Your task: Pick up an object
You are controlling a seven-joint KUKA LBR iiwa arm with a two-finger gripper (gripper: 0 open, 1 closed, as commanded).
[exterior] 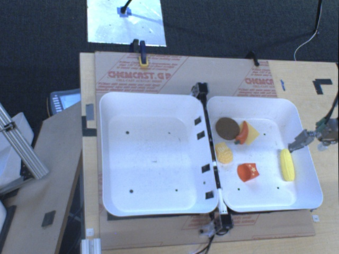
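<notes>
A slanted overhead look at a pale wooden table [85, 78] that carries two shallow white plastic bins side by side on a cardboard sheet. The bin toward the table's left edge [111, 110] has only its bare white floor to show. The bin toward the table's right edge [312, 189] holds five small toy foods: a flat round brown disc [227, 127] near the bin's far left corner, with a red and yellow wedge-shaped piece [247, 133] touching its right side; a small bumpy pale yellow lump [224, 153] just below the disc, close to the wall shared by the bins; a small red block with pale markings [248, 171] near the middle of the bin floor; and a smooth yellow banana-shaped piece [287, 164] lying lengthwise near the bin's right wall. The robot's two-finger gripper [300, 141], a grey metal part, reaches in over the right wall of that bin from the table's right edge, and its tip sits just above and beside the upper end of the yellow banana-shaped piece. At this size I cannot tell whether the jaws are parted or closed, and nothing is visibly held between them. As for progress, the pick appears not yet made: every object lies on the bin floor (none looks lifted), so the approach seems under way while the grasp and the lift are left to do. The banana-shaped piece looks the likeliest target, being nearest the gripper.
</notes>
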